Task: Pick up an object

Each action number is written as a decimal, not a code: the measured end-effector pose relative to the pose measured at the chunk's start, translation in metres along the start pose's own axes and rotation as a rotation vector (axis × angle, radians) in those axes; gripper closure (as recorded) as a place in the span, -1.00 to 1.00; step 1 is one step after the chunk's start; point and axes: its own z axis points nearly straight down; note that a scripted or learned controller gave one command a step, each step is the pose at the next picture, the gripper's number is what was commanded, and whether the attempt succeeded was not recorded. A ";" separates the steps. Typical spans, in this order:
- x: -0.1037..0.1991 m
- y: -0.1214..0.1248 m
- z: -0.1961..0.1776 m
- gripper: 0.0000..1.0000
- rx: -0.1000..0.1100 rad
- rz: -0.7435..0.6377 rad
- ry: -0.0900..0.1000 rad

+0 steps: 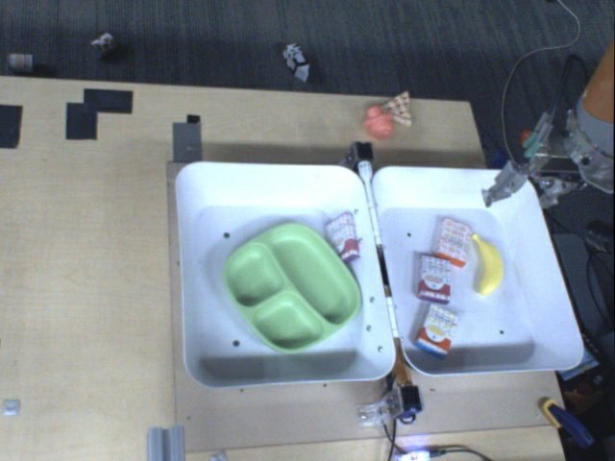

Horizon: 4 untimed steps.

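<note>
We see the gripper [506, 186] over the right bin's [553, 286] far right corner. That bin holds a banana [487, 263] and three cartons [435, 277]. The left bin [197, 257] holds a green tray [291, 284] and a carton [344, 235].

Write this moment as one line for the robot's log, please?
stage: approach | gripper: above right bin's far corner, holding nothing | right bin: banana, three small cartons | left bin: green tray, one carton

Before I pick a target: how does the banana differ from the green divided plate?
The banana is yellow, slim and curved; the green divided plate is broad, with three compartments. The banana lies in the right bin, nearer the gripper; the plate fills much of the left bin. Both rest flat on a bin floor.
</note>
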 end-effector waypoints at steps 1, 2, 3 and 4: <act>0.027 -0.041 0.113 -1.00 0.003 0.002 0.001; 0.048 -0.103 0.185 -1.00 -0.005 0.003 0.000; 0.048 -0.100 0.173 1.00 -0.012 0.001 -0.001; 0.049 -0.100 0.173 -1.00 -0.012 0.001 -0.001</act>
